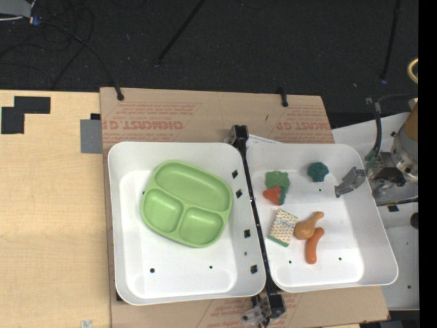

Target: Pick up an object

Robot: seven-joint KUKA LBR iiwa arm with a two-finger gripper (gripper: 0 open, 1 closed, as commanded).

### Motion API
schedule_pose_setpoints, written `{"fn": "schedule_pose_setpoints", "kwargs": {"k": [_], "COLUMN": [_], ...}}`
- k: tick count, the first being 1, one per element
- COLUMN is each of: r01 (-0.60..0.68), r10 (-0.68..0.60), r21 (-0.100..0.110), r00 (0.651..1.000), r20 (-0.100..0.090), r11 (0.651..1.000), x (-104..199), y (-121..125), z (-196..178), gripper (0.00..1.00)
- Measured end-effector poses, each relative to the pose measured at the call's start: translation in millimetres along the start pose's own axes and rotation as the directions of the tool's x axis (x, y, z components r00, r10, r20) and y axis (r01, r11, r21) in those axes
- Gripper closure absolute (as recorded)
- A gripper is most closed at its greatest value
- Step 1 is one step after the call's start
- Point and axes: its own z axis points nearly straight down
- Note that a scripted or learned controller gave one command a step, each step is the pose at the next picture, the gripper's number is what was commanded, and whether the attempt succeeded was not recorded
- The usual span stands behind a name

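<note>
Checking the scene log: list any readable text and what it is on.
"CHEMCAST GP", red and upside down, repeated on the brown sheet under the bins; its smaller print is unreadable.
Small card in the right bin: pattern too blurred to read.

I count two white bins, the left bin (130, 183) and the right bin (369, 251), one green divided plate (186, 202), one green-and-red toy (275, 186), one teal lump (317, 171), one patterned card packet (283, 227), one orange pear-shaped toy (308, 224) and one orange carrot-like stick (313, 245).
</note>
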Motion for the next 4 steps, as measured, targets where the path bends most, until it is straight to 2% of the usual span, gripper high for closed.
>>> {"fn": "schedule_pose_setpoints", "kwargs": {"k": [1,2,3,4], "r01": [0.003,0.003,0.003,0.002], "r10": [-0.003,-0.003,-0.003,-0.002], "r21": [-0.012,-0.008,-0.006,-0.010], "r00": [1.000,1.000,1.000,1.000], "r20": [0.002,0.001,0.001,0.002], "r11": [1.000,1.000,1.000,1.000], "x": [0.4,0.1,-1.8,-0.8], "y": [2.6,9.6,12.6,12.8], "z": [-7.3,39.1,102.6,140.1], "gripper": [0.00,0.00,0.00,0.00]}}
